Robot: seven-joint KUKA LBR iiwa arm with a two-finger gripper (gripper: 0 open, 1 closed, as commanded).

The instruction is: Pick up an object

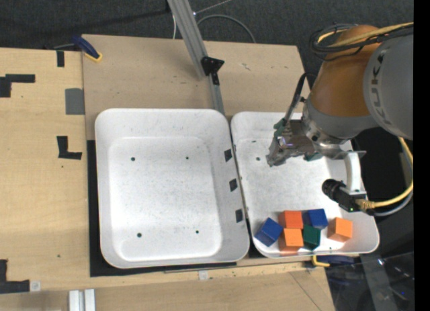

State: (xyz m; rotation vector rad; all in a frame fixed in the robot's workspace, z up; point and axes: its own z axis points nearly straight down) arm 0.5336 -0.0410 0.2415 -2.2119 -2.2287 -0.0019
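Several small blocks lie clustered at the near edge of the right bin (pixel 259 135): a blue block (pixel 269 230), an orange block (pixel 293 219), another orange block (pixel 292 238), a blue block (pixel 316 218), a dark green block (pixel 311 236) and an orange block (pixel 340 228). My gripper (pixel 277 156) hangs over the middle of the right bin, well behind the blocks. I see nothing between its fingers.
The left bin (pixel 107 128) stands beside the right one on the wooden bench. A slanted metal pole (pixel 191 27) rises behind the bins. A black cable fitting (pixel 339 194) sticks out beside the wrist, above the blocks.
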